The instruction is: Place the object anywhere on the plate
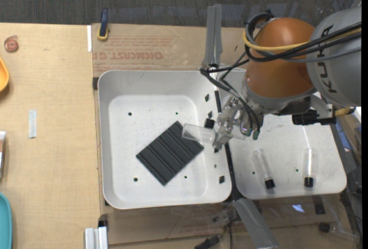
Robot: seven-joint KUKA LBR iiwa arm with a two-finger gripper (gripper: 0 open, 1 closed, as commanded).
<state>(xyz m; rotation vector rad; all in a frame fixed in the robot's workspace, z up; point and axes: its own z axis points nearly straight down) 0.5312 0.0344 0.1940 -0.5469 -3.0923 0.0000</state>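
A black ribbed plate (167,153) lies at a slant on the floor of the left bin (105,144). My gripper (220,134) hangs over the divide between the two bins, just right of the plate's upper right corner. It is shut on a clear plastic tube (194,132). The tube sticks out leftward from the fingers, and its free end hangs over that corner of the plate. How high the tube sits above the plate cannot be told from this slant.
Two more clear tubes with black caps, one (263,168) and another (309,166), lie in the right bin (287,187). The grey arm with its orange band (282,58) looms over that bin's back. A wooden bench top (46,127) spreads to the left.
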